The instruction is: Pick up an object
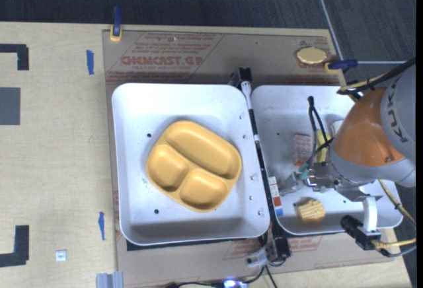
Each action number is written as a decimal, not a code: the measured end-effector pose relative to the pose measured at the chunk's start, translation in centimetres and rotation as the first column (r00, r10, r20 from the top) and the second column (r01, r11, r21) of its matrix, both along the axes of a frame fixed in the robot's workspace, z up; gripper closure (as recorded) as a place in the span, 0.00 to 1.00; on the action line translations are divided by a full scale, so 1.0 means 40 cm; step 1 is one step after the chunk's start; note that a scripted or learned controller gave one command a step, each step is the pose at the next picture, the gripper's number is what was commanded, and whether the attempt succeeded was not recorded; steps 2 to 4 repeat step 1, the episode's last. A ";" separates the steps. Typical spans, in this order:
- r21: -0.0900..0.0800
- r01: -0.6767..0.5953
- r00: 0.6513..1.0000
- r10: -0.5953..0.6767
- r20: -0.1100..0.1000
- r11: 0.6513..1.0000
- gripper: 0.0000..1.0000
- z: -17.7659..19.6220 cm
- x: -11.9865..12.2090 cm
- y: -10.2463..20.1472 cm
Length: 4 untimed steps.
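Small tan, ridged, corn-cob-shaped object (310,210) lies at the lower middle of the right shallow white plastic bin (281,111), toward the lower right of the frame, and we see it resting on the bin floor. Just above it, touching nothing we can make out, hangs the two-finger gripper (309,178) of the grey arm with the orange band (367,138), which enters from the right edge of the frame. Whether its fingers stand wide or narrow we cannot tell, since the wrist and cables cover them; the tan object is clearly apart from it, lower in the frame.

Near the gripper, slightly higher, we see a small red-and-white printed packet (302,144) lying flat on the same bin's floor.

At centre left of the frame, the left shallow white plastic bin (132,108) holds a large yellow three-compartment moulded tray (193,165), turned upside down and set at a slant.

Both bins sit on a brown cardboard sheet (165,55) over the pale wooden bench (53,148). A round tan disc (311,55) lies on the cardboard at upper right.
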<state>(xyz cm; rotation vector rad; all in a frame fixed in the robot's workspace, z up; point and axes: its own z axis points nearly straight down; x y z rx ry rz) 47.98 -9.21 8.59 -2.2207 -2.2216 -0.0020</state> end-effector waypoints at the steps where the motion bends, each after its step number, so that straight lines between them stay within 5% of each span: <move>1: -0.003 0.000 1.000 0.000 0.007 1.000 1.00 0.027 0.005 -0.001; 4: -0.003 0.000 1.000 0.000 0.007 1.000 1.00 0.027 0.005 -0.001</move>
